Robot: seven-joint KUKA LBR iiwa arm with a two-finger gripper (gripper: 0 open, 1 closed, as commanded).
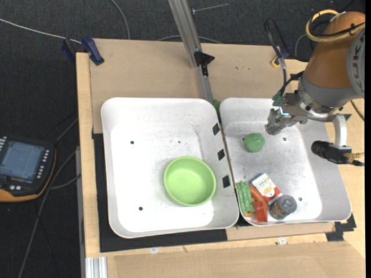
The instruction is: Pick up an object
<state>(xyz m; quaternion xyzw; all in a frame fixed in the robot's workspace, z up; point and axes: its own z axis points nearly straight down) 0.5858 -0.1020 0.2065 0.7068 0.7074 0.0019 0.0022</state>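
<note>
My gripper [277,122] hangs over the back of the right bin [313,167], pointing down, with nothing seen between its fingers. A small green lump [253,142] lies on the bin floor just left of and below it, apart from it. In the bin's front left corner sit a white and orange carton [264,185], a red and green vegetable-like piece [251,202] and a dark round can [283,206].
A light green bowl [189,180] rests in the left bin [133,155], toward its front right. A metal pole [186,28] rises behind the bins. The bin walls meet at the middle divider [225,161].
</note>
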